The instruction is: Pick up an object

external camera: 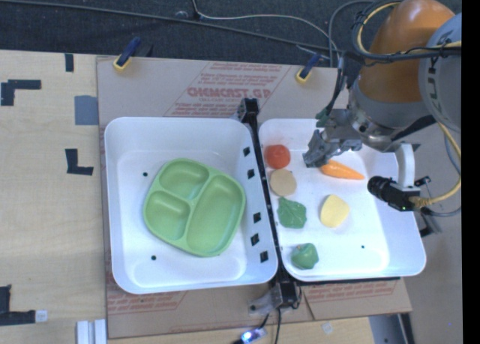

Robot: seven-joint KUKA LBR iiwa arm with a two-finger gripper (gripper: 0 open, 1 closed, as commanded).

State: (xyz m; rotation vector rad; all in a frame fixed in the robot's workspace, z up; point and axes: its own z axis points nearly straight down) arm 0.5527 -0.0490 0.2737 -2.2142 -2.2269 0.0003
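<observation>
White plastic makes up both bins: the left bin (120, 185) holds one green tray (195, 206) with three compartments, lying flat and turned at a slant. The right bin (397, 252) holds six small food pieces, and I'll place them all against the carrot (344, 172), the single orange one lying on its side near the far end of that bin. One red tomato (277, 156) sits to the carrot's left, close to the divider between the bins. One tan round piece (283, 182) lies just below the tomato, lower left of the carrot. Two green pieces follow: one leafy green (292, 213) further down from the tan one, and a second green lump (304, 256) nearest the front edge, well apart from the carrot. One yellow piece (334, 211) rests directly below the carrot, near it but apart.

One arm reaches in from the right, and its gripper (321, 154) hangs just beside the carrot's left tip, low over the bin floor. Its dark fingers look drawn together there, with nothing between them; the carrot lies free on the floor.
</observation>
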